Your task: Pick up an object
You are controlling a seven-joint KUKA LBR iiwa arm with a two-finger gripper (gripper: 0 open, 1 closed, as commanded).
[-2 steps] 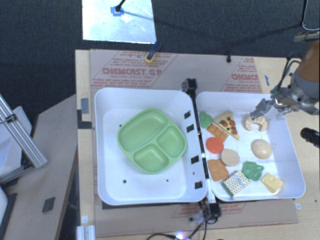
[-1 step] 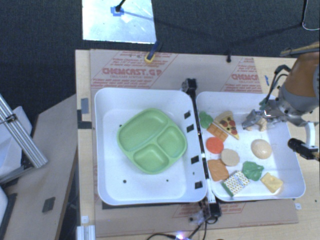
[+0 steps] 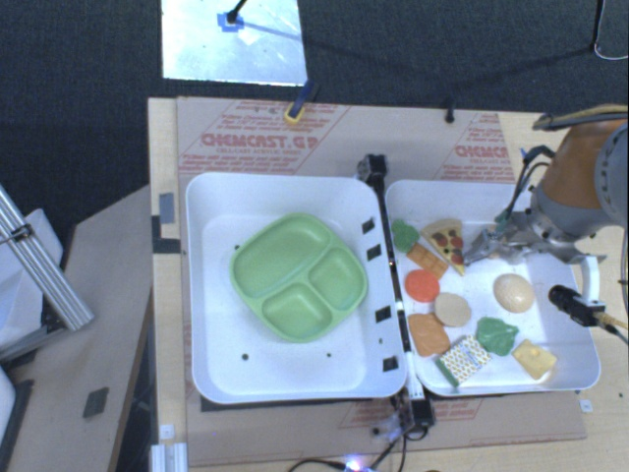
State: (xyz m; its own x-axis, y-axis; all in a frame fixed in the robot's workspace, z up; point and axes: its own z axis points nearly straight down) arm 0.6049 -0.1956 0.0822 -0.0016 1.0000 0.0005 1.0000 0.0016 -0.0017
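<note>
two fingers (image 3: 479, 248) beside pizza slice (image 3: 447, 238) in right bin (image 3: 590, 362), opening unclear, cannot tell any hold

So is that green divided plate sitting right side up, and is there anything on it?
Right side up and empty: the green plate in the left bin shows its three hollows facing up, all bare. The toy food lies in the right bin.

A table (image 3: 167, 362) carries a printed cardboard sheet (image 3: 265, 141), with two white bins (image 3: 211, 362) side by side on it.
</note>
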